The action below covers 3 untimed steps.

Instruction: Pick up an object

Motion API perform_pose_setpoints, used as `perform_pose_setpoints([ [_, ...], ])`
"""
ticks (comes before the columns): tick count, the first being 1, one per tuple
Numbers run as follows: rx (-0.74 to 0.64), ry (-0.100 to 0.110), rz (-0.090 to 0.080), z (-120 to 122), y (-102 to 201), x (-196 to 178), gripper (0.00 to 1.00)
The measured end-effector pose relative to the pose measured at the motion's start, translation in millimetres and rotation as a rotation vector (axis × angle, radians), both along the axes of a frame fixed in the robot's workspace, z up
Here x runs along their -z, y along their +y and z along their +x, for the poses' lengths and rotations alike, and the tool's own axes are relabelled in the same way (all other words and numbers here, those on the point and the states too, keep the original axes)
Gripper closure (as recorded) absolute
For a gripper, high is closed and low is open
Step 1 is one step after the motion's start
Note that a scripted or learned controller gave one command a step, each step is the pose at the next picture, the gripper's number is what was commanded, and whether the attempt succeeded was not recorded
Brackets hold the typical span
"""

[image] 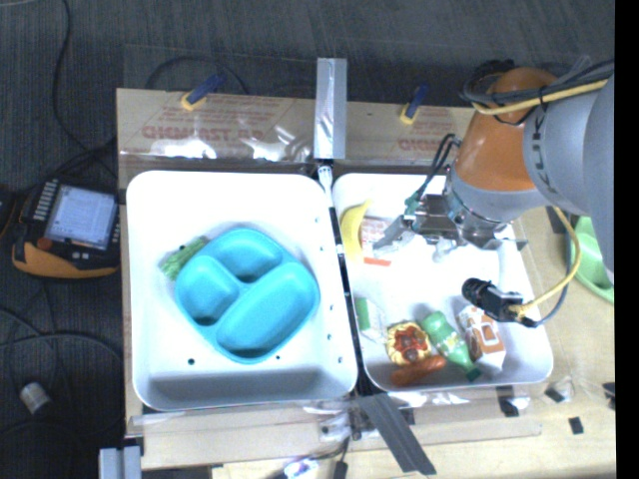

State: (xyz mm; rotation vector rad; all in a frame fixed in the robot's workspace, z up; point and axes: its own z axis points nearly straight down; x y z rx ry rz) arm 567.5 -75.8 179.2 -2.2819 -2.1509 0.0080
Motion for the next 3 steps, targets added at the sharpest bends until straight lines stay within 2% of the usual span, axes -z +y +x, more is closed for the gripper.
perform_pose_setpoints([
  [1, -0.001, 0.007, 0.003, 0.6, -0.1, -4.6, 1.0],
  [2, -0.001, 0.007, 0.003, 0.6, 0.0, -4.6, 0.0],
  [3, 0.052, -0.015, 0.0, -69.8, -30.9, 91.5, 0.0],
])
